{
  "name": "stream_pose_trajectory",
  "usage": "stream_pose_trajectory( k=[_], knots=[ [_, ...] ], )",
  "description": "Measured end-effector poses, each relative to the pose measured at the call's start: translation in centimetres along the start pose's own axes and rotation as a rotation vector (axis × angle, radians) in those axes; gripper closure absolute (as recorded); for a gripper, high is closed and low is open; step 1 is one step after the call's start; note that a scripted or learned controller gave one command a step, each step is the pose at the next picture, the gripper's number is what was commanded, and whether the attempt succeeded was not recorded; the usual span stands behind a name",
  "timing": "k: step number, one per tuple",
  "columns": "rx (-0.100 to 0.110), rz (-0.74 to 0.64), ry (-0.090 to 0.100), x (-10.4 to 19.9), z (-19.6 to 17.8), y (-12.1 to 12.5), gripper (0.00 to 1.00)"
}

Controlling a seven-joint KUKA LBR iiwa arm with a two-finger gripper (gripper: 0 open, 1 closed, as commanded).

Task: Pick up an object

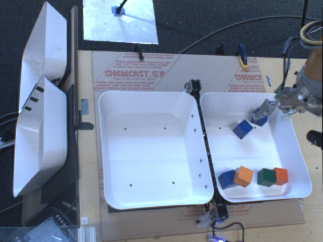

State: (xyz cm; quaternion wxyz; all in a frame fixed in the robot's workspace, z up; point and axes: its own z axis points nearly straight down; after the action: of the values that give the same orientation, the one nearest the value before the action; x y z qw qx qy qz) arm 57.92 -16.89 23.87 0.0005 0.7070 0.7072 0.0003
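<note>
The right bin (287, 135) holds several small blocks. A blue block (243, 129) lies alone in the bin's upper middle. Along the bin's near wall sit another blue block (227, 178), an orange block (243, 176), a green block (266, 177) and a red-orange block (281, 175). My gripper (261, 115) reaches in from the right and hangs low over the bin, just up and to the right of the lone blue block. I see nothing clearly held in it.
The left bin (108, 135) stands beside the right one, a black divider clamp (194, 86) between them at the far side. Spare white bins (40, 110) lean at the far left. Cables run behind the bench.
</note>
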Motion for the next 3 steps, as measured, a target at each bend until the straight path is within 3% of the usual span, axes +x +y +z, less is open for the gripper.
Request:
stream_pose_trajectory(
  k=[1,2,3],
  knots=[
    [0.012,-0.001,0.003,2.6,15.9,-0.1,0.00],
    [-0.001,0.001,0.000,2.4,14.1,0.3,1.00],
    [-0.001,0.001,0.000,2.4,14.2,0.2,0.00]
  ],
)
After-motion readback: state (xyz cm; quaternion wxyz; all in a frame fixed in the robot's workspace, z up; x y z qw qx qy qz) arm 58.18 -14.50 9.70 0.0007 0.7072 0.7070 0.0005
